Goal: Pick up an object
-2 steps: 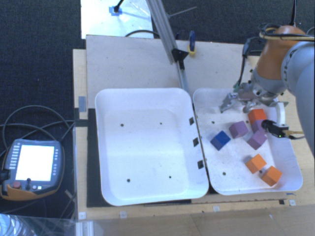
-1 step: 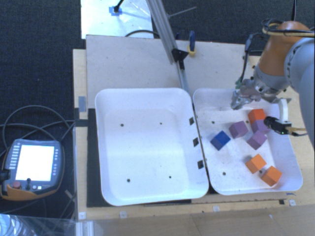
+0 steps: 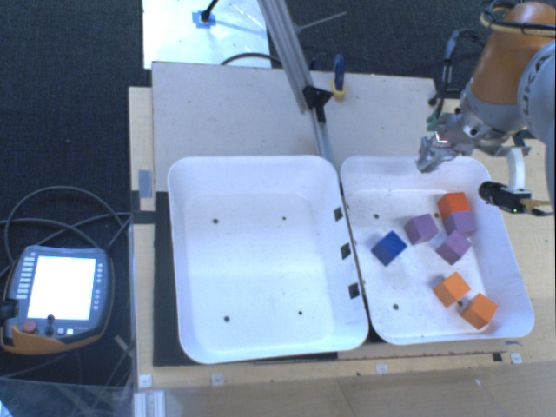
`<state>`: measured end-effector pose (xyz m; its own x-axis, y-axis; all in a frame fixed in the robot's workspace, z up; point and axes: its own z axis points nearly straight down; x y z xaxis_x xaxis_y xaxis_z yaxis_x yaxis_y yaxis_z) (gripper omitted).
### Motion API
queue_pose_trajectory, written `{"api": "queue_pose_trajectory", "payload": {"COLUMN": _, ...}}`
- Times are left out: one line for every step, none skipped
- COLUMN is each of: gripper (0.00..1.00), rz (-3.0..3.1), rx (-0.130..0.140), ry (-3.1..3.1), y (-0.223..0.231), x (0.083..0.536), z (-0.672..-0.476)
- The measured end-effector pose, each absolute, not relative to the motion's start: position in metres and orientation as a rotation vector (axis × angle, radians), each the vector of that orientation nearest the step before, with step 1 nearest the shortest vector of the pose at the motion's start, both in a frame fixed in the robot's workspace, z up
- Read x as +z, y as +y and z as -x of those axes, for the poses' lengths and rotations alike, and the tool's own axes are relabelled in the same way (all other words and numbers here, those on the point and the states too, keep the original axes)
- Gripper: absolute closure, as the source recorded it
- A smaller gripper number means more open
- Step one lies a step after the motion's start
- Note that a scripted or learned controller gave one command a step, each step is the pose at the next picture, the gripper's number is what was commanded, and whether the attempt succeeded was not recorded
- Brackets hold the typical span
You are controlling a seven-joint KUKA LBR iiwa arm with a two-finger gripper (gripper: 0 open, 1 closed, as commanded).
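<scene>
Overhead, the grey arm with its orange band (image 3: 514, 46) reaches in from the right, and its jaws (image 3: 432, 157) hang above the far rim of the right bin (image 3: 382, 315); whether they are apart or together cannot be told, and nothing is seen between them. Inside the right bin lie a blue cube (image 3: 389, 248), three purple cubes (image 3: 421, 228) (image 3: 460, 222) (image 3: 453, 247) and three orange cubes (image 3: 453, 203) (image 3: 451, 288) (image 3: 479, 310). All are blocky, with no long axis, and sit turned at differing angles. Beside it on the counter (image 3: 243, 102), the left bin (image 3: 261, 259) adjoins its neighbour. A teach pendant (image 3: 57, 297) rests at far left.
</scene>
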<state>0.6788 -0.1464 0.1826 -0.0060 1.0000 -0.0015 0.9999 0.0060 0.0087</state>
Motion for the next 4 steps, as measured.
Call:
{"api": "queue_pose_trajectory", "payload": {"gripper": 1.0, "rz": -2.212, "rx": 0.006, "ry": 2.223, "y": -0.147, "x": 0.216, "z": -0.68}}
{"api": "queue_pose_trajectory", "payload": {"gripper": 1.0, "rz": -2.209, "rx": 0.006, "ry": 2.23, "y": -0.096, "x": 0.23, "z": -0.681}}
{"api": "queue_pose_trajectory", "payload": {"gripper": 1.0, "rz": -2.21, "rx": 0.005, "ry": 2.233, "y": -0.041, "x": 0.241, "z": -0.674}}
{"api": "queue_pose_trajectory", "payload": {"gripper": 1.0, "rz": -2.21, "rx": 0.005, "ry": 2.232, "y": 0.006, "x": 0.247, "z": -0.671}}
